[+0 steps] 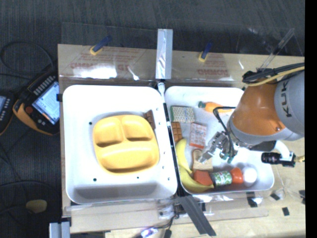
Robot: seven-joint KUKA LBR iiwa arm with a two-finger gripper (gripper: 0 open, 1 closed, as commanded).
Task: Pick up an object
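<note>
My gripper hangs low over the middle of the right bin, fingers spread open with nothing between them. Just to its left lies a small tan item. A red-and-white packet sits above that. Along the bin's left and front side curves a banana. A bottle with a red cap and a red item lie in front of the gripper. The arm's orange band hides the bin's right part.
The left bin holds a yellow compartment tray and a brown item at its right wall. At the back of the right bin lie a pale green block, an orange item and a chocolate bar.
</note>
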